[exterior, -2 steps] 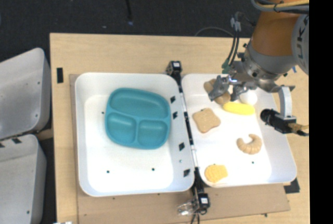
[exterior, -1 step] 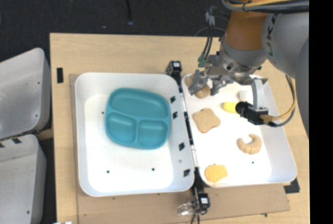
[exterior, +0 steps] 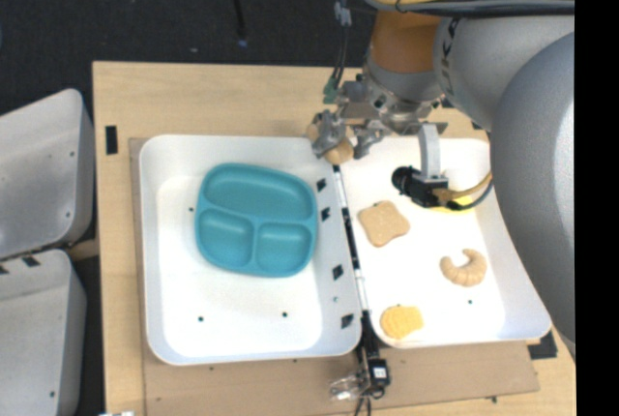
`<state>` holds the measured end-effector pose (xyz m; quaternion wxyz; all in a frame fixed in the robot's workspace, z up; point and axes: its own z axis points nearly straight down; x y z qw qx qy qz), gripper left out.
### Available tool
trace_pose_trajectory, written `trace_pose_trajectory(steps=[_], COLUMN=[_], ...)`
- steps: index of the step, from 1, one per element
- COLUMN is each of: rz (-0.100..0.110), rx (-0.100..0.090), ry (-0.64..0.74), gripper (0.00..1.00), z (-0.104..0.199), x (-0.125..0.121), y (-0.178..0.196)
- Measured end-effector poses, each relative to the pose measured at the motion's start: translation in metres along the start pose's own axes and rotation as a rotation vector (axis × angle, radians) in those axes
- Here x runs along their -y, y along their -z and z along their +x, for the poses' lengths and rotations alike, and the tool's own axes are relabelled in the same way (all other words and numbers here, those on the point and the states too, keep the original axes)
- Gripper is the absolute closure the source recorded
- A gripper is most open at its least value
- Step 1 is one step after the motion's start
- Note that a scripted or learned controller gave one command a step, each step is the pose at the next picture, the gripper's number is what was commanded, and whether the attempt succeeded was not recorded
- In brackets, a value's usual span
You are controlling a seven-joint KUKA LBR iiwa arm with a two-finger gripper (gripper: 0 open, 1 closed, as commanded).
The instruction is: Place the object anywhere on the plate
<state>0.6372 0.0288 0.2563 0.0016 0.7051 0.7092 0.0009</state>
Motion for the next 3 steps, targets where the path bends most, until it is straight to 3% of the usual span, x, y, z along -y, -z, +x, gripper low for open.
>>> trace_pose_trajectory(steps=[1,2,3], rz=[0.001,0.001,0.002], rx=[-0.001,0.000,0.001], ry=[0.000,-0.002,-0.003], gripper=[1.00,1.00,0.00], z=[0.048,0.080,0.078], x=[-0.034,-0.033,-0.033], y=[-0.010,-0.012,-0.012])
